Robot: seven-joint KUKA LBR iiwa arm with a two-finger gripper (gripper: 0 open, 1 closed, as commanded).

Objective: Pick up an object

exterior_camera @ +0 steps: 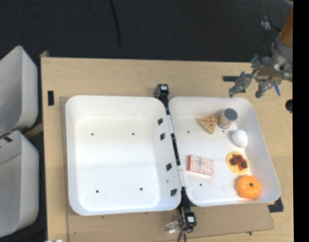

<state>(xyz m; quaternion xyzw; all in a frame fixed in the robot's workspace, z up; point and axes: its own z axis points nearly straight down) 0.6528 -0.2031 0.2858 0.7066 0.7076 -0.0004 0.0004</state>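
Tool [250,84]: fingers spread, nothing between them, poised above the worktop [119,77] just outside the right bin [195,195]. Candidates grouped below it inside that bin: can [227,118] nearest, egg [240,137], waffle wedge [209,123], pumpkin [248,186] farthest.

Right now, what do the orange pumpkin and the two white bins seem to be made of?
The orange pumpkin looks like moulded plastic or foam: one even colour, smooth, a slight sheen; which one is unclear. The right bin and the left bin look like thin, glossy hard plastic, with rounded corners and soft reflections.
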